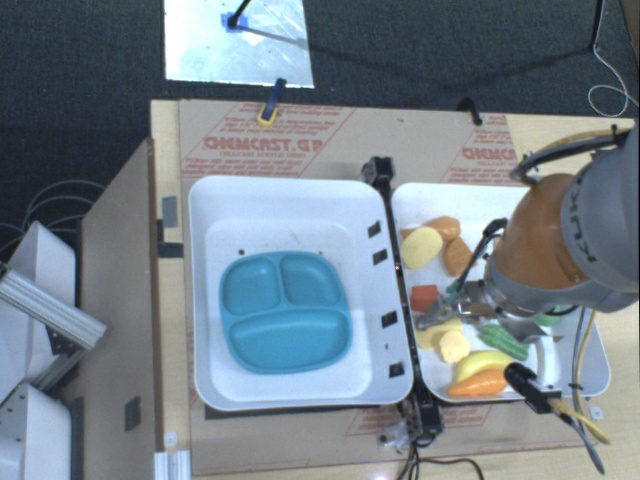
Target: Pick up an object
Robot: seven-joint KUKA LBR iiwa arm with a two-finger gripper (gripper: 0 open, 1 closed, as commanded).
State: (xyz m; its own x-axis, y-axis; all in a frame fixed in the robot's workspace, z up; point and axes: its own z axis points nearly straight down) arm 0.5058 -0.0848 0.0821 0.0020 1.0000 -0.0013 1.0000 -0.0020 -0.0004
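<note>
Hand low in the right bin, nothing lifted yet.

The hand [440, 313] sits down among the toy food in the right bin [598, 368], its metal tips near the red block [424, 296] and just above the pale yellow pieces [450, 344]; whether it is apart, together or clamped on anything I cannot tell, since the arm's grey wrist and orange band crowd over it. No item shows between the tips, so I judge the pick still undone: a grasp and a lift remain. Around it lie a yellow potato [421, 247], brown pieces [455, 253], a green piece [500, 343], a banana [482, 364] and a carrot [478, 387]. The left bin [205, 298] holds a blue divided tray [286, 310]. Both bins rest on a cardboard-covered surface [330, 143]; beyond it is dark carpet with a shiny sheet [235, 28].
</note>
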